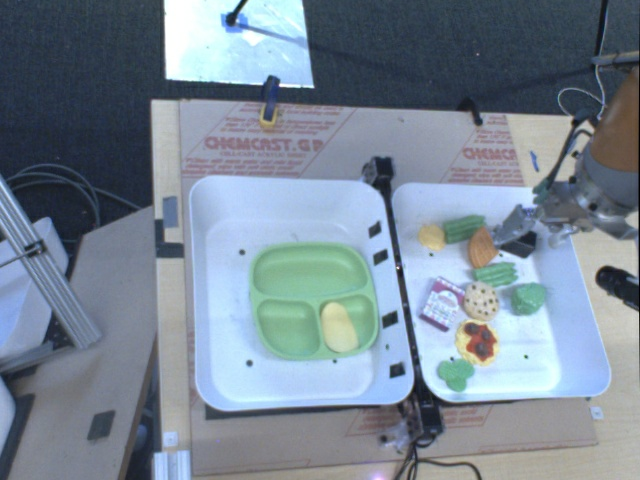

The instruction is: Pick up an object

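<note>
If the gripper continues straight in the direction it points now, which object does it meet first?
Most likely the orange, ridged oval toy food piece in the right white bin. The gripper points down and leftward, its tip just right of that piece. Height is hard to judge from this slanted view, so it might pass above.

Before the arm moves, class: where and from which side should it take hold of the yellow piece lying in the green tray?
Probably across its narrow middle, coming straight down. The yellow piece lies flat in the lower right compartment of the green tray, its long axis running up and down the view. Tray walls crowd it closely, so fingers likely fit best at its left and right sides.
</note>
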{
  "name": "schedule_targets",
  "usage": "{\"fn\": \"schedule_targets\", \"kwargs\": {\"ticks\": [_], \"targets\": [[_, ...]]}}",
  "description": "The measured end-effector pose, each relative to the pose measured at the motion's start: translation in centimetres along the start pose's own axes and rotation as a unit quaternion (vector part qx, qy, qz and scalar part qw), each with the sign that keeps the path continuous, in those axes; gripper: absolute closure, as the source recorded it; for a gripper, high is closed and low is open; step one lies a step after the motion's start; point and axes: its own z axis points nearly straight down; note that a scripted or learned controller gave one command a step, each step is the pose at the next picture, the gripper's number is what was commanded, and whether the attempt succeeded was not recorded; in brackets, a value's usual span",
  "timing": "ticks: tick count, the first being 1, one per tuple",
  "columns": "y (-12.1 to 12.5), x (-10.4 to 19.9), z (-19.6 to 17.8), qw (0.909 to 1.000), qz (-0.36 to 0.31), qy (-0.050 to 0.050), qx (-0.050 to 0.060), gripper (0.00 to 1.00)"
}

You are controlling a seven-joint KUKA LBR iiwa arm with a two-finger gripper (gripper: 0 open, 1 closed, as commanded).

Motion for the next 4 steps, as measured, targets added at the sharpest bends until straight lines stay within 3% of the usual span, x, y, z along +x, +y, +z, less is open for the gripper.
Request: {"fn": "schedule_targets", "kwargs": {"ticks": [1,2,3,4], "targets": [[5.9,-3.7,3.8,1.0000,-0.002,-0.002,-0.005,0.00],[6.8,-4.4,10.9,0.9999,-0.002,-0.005,-0.015,0.00],[6.9,-4.6,9.8,0.9998,-0.003,-0.009,-0.019,1.00],[2.0,-4.4,4.6,1.0000,0.000,-0.001,-0.004,1.00]]}}
